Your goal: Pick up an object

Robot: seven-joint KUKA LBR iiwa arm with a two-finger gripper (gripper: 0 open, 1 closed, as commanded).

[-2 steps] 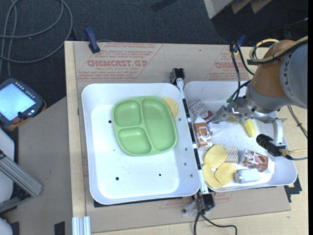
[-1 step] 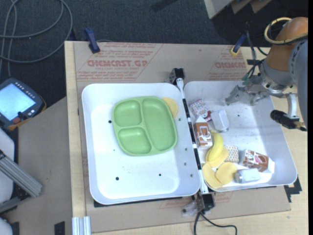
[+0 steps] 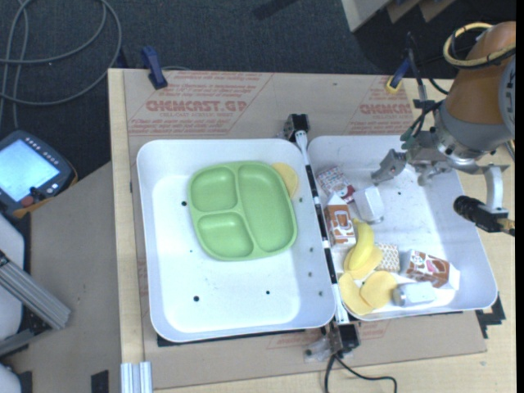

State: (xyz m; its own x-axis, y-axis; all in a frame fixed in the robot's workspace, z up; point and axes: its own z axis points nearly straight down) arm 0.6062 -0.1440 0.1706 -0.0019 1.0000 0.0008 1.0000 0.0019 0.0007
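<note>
Bench (image 3: 205,97) carries two shallow white bins side by side, clamped at the seam.

Left bin (image 3: 164,285): a green divided tray (image 3: 242,210) sits towards the far side, three compartments, nothing in them. A pale yellow piece (image 3: 286,177) pokes out from behind the tray's far right corner, touching it; shape not clear enough to name.

Right bin (image 3: 458,244): the candidate objects are bunched along the left wall and the near edge, probably slid there, leaving the bin's middle and far right as open floor. From far to near: a small red-and-white packet (image 3: 332,178), a grey-white cylinder (image 3: 370,205), a brown-orange carton (image 3: 339,224), a banana (image 3: 362,250), a patterned packet (image 3: 387,257), two flat yellow pieces (image 3: 367,290), a brown-and-white pouch (image 3: 429,268) and a pale tube (image 3: 416,295) against the near rim.

Arm reaches in from the right, wrist over the far right part of the right bin. End effector (image 3: 407,167) hangs above bare bin floor, well apart from the cluster; nearest item is the grey-white cylinder, to its near left. Two dark prongs point down and appear spread, with nothing between them.

Judgement: no object chosen or secured yet. The cylinder stands a little apart from its neighbours, so it looks the easiest grasp; items pressed against the wall leave little room for a finger.
</note>
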